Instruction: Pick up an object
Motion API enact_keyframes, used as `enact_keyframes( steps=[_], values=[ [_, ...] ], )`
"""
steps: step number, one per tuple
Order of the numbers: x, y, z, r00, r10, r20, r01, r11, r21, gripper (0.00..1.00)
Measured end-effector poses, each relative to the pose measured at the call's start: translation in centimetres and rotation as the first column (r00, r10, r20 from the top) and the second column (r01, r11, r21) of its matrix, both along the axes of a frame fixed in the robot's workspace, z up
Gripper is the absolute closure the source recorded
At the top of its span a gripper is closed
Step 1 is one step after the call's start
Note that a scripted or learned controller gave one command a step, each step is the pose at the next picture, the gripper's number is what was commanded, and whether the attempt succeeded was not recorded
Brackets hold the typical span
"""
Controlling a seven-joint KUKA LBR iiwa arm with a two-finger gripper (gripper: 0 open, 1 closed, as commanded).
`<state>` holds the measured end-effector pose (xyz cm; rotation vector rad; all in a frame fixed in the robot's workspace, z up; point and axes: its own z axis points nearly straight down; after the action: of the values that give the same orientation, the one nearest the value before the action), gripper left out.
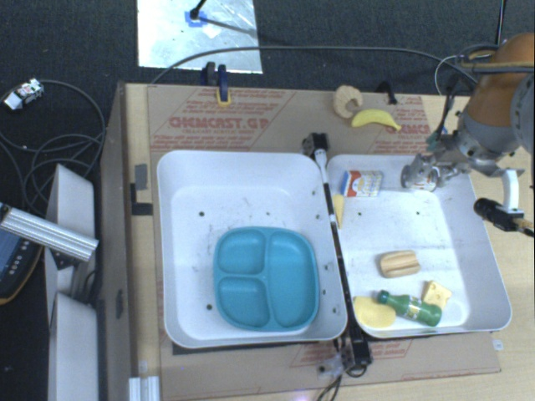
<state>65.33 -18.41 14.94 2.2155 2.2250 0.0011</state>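
While the gripper [420, 176] hangs over the right bin's [481, 249] far edge w/ nothing seen held, spread not discernible, the bun [399, 263] mid-bin is judged light, soft, squashable, best pinched gently across its short width.

Floor: dark carpet [67, 23] surrounds the bench on the far and left sides.
Bench top: brown cardboard sheet [251, 119] printed with red lettering, lying flat.
Floor patch: a shiny silver sheet [196, 23] at 12 o'clock, with a bit of blue tape on it.
Cables: black leads [42, 153] loop across the carpet at 9 o'clock.
Framing: pale metal rails [50, 232] stand at 8 o'clock.
Light: even, soft shadows.
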Motion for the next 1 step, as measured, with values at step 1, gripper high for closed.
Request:
enact_keyframes(
  steps=[1],
  values=[
    [-6.08,0.82,9.69,1.000,-0.002,0.004,0.002,1.000,-0.002,1.00]
  ],
)
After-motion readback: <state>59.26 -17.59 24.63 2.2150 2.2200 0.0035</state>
